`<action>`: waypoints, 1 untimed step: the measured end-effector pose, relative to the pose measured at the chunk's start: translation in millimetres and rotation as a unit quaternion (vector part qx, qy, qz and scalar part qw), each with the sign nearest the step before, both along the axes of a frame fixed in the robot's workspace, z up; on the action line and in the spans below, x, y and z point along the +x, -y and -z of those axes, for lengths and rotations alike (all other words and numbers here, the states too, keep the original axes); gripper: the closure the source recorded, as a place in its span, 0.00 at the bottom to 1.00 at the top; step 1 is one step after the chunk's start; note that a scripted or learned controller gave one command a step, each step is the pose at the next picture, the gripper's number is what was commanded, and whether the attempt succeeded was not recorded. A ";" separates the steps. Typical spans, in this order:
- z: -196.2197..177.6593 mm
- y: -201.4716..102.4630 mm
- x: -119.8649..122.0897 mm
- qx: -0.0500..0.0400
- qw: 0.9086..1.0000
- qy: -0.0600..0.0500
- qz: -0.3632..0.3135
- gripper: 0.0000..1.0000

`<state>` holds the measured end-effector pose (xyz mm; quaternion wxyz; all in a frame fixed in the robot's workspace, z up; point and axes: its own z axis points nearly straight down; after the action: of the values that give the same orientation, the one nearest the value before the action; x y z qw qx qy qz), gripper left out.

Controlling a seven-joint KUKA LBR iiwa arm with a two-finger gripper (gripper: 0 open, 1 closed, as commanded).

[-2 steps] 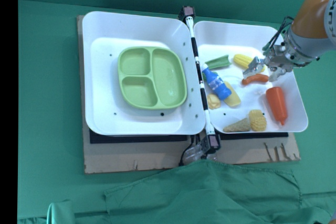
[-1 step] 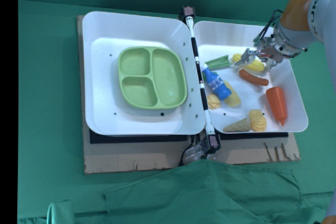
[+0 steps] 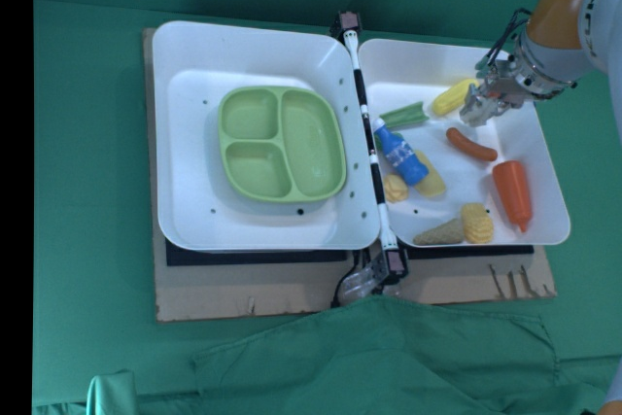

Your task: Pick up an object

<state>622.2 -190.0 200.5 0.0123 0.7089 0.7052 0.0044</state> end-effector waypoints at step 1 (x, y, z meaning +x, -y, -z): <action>0.9 -0.3 -0.3 0.000 1.000 -0.001 0.000 0.00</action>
<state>621.9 -189.7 199.6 0.0116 0.7089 0.7052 0.0038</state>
